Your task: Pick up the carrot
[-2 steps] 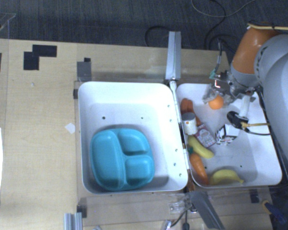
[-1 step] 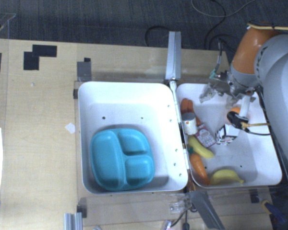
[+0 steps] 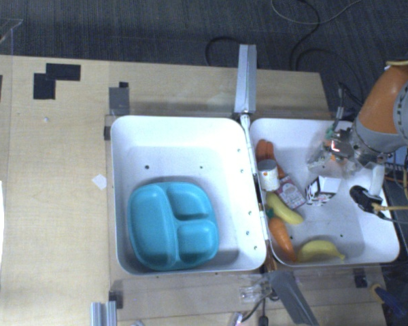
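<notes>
Right now you see the gripper (image 3: pixel 324 187) low in the right bin (image 3: pixel 367 250), its finger state impossible to tell, well apart from the carrot (image 3: pixel 281 237) at lower left.

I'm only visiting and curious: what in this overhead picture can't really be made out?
- Gripper, camera view: small and blurred against the right white bin; open or shut, unclear.
- Orange carrot: its lower end is tucked by the bin's wall and a yellow banana.
- Small white-labelled packet: print too small to read.
- Grey arm with orange band: cut off by the right edge.
</notes>
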Controlling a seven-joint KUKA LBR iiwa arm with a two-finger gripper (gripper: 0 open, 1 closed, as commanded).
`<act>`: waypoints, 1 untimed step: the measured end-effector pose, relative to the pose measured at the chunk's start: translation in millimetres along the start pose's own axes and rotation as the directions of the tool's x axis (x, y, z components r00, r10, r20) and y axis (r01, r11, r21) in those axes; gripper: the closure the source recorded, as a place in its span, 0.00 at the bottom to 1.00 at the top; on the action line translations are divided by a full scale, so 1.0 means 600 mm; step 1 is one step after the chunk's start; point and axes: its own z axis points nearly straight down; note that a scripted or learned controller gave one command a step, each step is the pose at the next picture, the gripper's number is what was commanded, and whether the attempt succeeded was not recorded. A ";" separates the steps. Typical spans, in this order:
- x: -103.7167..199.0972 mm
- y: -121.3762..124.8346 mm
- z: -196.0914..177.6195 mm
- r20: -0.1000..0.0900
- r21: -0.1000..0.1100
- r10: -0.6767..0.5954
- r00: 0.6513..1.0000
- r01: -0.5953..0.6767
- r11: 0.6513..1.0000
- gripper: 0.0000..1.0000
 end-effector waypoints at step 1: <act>0.005 0.005 -0.022 -0.003 -0.008 -0.003 1.000 0.003 1.000 1.00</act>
